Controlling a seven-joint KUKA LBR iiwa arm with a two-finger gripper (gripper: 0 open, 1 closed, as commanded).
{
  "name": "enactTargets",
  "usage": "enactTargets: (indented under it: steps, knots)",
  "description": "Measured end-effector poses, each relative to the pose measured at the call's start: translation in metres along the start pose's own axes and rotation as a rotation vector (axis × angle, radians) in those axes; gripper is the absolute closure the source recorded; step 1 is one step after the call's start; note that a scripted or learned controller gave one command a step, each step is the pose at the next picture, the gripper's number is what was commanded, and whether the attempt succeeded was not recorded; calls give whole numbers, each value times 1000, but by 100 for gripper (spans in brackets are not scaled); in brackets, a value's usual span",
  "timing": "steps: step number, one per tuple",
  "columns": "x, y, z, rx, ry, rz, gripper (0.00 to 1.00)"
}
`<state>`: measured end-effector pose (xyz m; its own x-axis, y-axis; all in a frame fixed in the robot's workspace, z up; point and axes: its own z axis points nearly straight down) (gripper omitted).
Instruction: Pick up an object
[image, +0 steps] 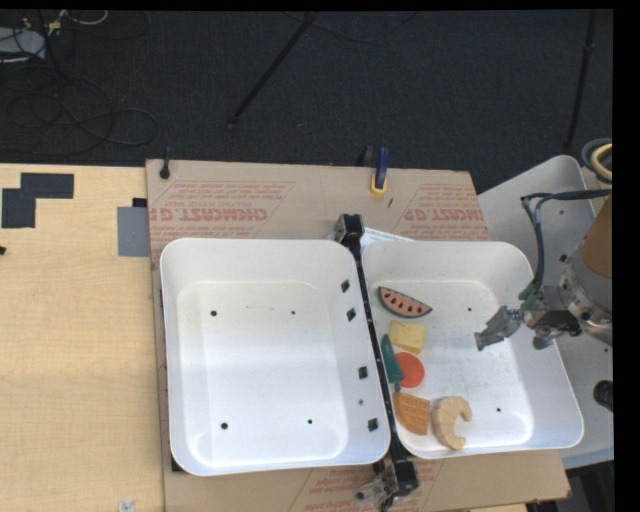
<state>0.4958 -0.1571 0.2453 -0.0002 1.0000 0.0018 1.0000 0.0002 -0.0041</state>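
my gripper (516, 331): over the right white plastic bin (545, 420), right side, fingers spread open, holding nothing
toys: watermelon slice (403, 301), yellow block (407, 335), red round piece (409, 370), orange wedge (412, 412), tan croissant (452, 421), all along that bin's left wall
gap: well apart

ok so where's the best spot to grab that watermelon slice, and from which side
Probably across the middle of the watermelon slice, coming straight down. It lies flat near the right bin's far left corner, its curved edge facing the yellow block. It looks narrowest between that curved edge and the straight one, and there seems to be space on both sides for the fingers.
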Motion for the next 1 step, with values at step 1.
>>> enactTargets:
  steps: [1]
  knots:
    - [65, 51, 145, -14, -7, 2, 0]
